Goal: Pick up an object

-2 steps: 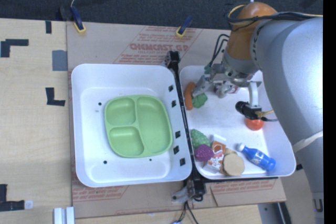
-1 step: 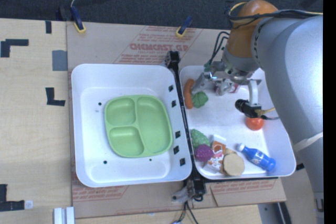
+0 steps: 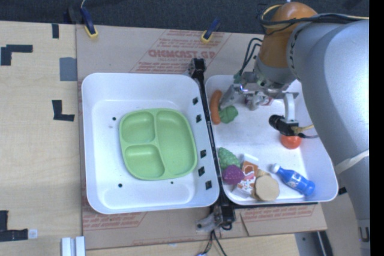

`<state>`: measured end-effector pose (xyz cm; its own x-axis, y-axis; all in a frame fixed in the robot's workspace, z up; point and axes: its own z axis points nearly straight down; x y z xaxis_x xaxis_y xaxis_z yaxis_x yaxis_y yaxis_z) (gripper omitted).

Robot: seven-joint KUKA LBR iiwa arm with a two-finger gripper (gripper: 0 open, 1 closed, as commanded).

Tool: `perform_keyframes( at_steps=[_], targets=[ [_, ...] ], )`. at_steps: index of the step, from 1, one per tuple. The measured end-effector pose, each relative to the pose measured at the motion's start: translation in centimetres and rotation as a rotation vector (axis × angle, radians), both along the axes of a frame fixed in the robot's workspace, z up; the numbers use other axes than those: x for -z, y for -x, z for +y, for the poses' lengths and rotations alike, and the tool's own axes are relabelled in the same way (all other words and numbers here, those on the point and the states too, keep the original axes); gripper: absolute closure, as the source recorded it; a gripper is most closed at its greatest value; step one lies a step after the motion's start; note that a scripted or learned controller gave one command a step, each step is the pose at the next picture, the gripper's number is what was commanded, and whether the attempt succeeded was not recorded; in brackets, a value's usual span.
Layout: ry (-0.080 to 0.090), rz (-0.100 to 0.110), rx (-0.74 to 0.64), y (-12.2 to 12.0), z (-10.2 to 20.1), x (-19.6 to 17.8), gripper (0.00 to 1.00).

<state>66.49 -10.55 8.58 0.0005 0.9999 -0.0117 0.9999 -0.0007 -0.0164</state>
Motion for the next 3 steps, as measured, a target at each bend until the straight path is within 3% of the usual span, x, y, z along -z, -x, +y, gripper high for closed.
perform_keyframes(
  at_steps=[1,2,3],
  targets=[
    [-0.006,-0.010,0.002,-0.2,0.4,-1.0,1.00],
    [-0.005,-0.010,0.002,-0.2,0.3,-1.0,0.00],
    [-0.013,-0.006,0.000,-0.1,-1.0,-0.4,0.00]
  ],
)
